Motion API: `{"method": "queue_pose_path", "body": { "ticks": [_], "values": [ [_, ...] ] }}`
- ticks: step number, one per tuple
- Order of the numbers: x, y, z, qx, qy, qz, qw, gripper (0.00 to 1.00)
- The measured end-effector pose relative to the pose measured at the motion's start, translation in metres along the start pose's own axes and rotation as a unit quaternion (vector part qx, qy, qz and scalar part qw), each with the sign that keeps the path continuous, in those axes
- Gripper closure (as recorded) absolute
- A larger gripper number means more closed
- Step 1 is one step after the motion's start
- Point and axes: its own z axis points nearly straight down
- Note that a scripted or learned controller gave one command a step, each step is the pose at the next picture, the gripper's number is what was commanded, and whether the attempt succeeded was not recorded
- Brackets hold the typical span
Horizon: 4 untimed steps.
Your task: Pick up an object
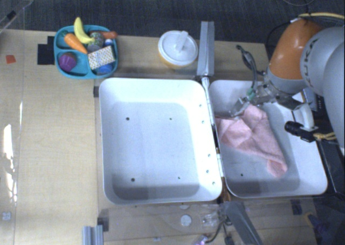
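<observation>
So the hand point(243, 105) is down at the upper edge of the pink cloth point(253, 136) in the right bin point(310, 184), mid-right of frame; can't tell its grip.

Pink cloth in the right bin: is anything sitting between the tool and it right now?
Nothing visible does. The tool sits low in the right bin, right at the upper edge of the pink cloth, with no other object in between. The cloth lies crumpled on the bin floor, with nothing on top of it.
</observation>
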Motion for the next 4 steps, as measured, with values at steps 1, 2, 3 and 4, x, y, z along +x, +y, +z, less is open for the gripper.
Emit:
{"method": "queue_pose_path", "body": {
  "ticks": [1,2,3,4],
  "values": [
    [0.007,-0.027,0.015,-0.005,-0.002,-0.033,0.9995,0.00],
    [-0.026,0.009,-0.009,-0.001,-0.001,-0.037,0.9993,0.00],
    [0.005,-0.014,0.016,-0.004,-0.002,-0.093,0.9957,0.00],
    [-0.001,0.027,0.018,0.001,0.000,0.016,0.9999,0.00]
  ]
}}
